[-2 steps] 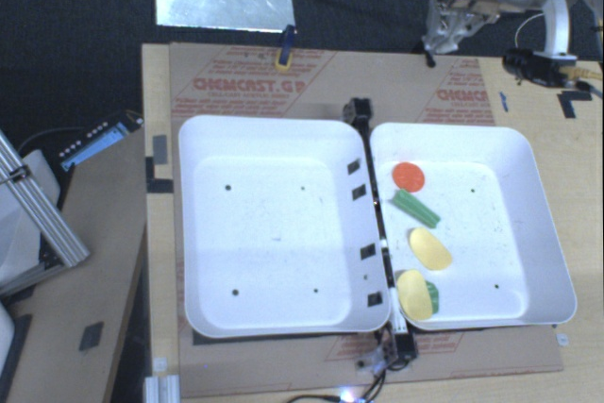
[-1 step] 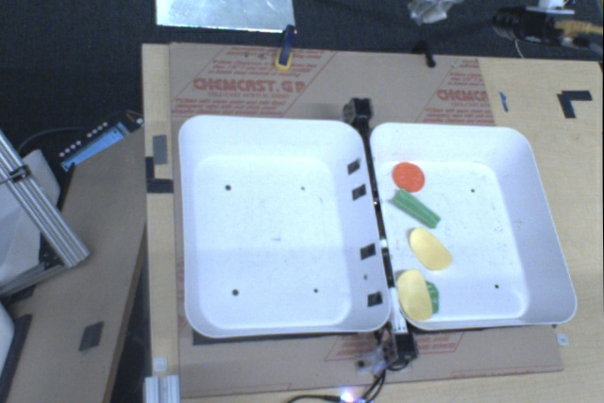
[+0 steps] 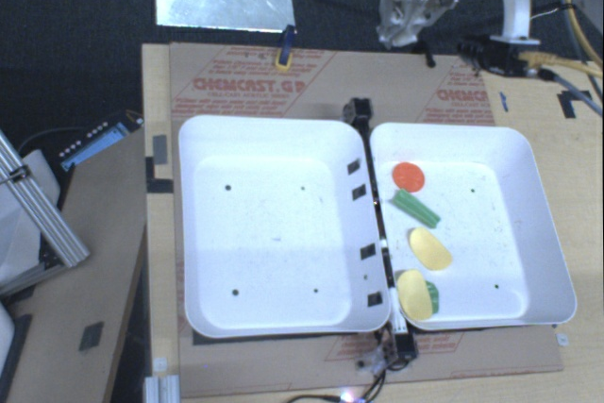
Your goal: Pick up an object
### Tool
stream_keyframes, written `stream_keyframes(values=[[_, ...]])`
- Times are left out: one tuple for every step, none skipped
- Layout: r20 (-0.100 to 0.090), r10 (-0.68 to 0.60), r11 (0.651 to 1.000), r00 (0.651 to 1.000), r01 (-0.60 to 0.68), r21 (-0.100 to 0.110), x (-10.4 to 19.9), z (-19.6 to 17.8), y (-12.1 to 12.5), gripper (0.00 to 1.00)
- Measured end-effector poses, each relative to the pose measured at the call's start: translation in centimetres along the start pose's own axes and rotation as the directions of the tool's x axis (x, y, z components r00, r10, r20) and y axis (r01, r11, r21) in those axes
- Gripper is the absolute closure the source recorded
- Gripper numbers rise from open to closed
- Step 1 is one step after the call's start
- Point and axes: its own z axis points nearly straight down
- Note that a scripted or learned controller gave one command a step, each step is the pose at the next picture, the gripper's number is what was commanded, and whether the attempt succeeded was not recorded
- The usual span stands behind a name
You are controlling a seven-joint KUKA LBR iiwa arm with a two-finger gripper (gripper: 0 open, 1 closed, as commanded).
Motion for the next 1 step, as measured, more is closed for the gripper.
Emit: stream_keyframes(values=[[0.002,0.0,1.0,1.0,0.0,0.011,5.34,10.77,-1.38,1.0]])
